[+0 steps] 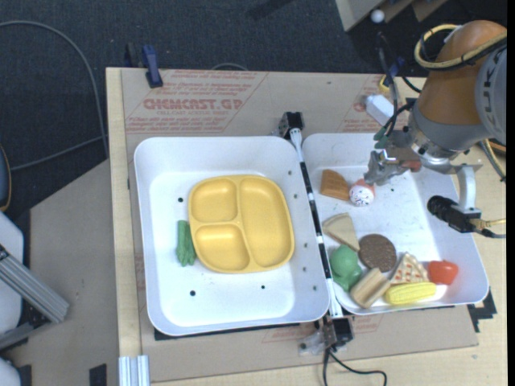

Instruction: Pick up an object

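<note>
Dark carpet surrounded your desk, its brown cardboard top bearing two white bins side by side. Your arm reached in from the right, its orange band high over the right bin, wrist bent downward. The claw hung over that bin's upper part; you could not tell whether it was wide or narrow. Just below and left of it lay a small white ball with red spots, touching an orange wedge. Further down sat a cluster of toy foods: a brown round patty, a green piece, yellow corn and a red tomato. In the left bin rested a yellow divided plate, with a green pod beside its left edge.
</note>
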Robot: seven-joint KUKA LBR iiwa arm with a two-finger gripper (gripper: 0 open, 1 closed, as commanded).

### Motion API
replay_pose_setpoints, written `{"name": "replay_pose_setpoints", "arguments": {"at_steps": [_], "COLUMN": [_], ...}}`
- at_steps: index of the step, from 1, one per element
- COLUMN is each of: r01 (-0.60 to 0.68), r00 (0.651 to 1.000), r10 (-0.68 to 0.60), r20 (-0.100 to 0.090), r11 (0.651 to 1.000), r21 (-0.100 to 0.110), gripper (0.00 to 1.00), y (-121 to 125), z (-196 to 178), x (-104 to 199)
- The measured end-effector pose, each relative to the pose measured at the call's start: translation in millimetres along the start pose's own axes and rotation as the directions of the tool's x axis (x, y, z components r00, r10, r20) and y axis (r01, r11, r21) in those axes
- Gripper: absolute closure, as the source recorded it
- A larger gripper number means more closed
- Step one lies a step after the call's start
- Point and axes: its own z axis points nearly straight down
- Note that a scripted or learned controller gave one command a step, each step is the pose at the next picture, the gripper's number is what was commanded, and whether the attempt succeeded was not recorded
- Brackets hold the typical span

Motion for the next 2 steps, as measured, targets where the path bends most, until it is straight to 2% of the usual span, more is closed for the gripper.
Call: {"name": "replay_pose_setpoints", "arguments": {"at_steps": [1, 2], "r01": [-0.001, -0.001], "r00": [1.0, 1.0], "r10": [0.001, 0.001], "r20": [0.0, 0.002], "r11": [1.0, 1.0], "r21": [-0.001, -0.007], "gripper": [0.0, 0.0], "y": [0.1, 22.6], "z": [-0.3, 92.4], "x": [-0.4, -17.7]}}
